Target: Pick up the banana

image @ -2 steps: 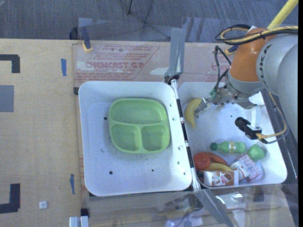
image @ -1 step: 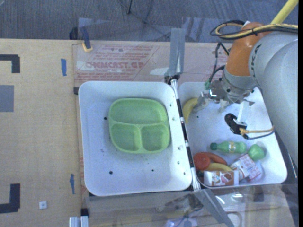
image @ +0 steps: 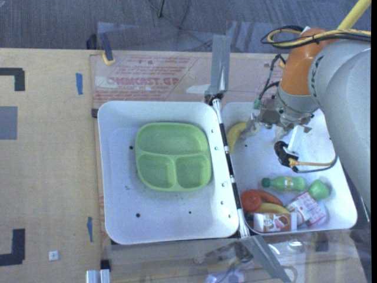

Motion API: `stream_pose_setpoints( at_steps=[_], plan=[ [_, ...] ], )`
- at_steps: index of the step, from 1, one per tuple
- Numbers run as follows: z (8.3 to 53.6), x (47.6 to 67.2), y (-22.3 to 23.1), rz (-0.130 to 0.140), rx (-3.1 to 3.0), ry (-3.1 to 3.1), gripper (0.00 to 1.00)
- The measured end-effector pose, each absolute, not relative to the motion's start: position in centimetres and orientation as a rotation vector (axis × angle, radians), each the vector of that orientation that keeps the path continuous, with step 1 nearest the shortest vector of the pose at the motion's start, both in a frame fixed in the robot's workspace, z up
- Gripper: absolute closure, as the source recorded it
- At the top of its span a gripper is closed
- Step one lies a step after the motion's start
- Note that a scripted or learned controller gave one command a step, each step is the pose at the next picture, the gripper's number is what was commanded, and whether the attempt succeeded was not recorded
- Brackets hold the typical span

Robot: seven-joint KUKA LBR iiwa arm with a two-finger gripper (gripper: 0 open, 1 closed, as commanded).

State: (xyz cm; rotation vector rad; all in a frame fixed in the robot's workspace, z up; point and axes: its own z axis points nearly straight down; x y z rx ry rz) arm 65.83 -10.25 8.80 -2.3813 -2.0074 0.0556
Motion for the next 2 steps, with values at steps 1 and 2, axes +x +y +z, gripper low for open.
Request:
stream_pose_setpoints(
  at_steps=[1, 2],
  plan=[
    [8.8, 65.82, -10.23, 0.058, -2.409, -1.972, 0.0],
    [8.75, 66.1, -10.6, 0.046, -2.233, -2.196, 0.0]
  ],
)
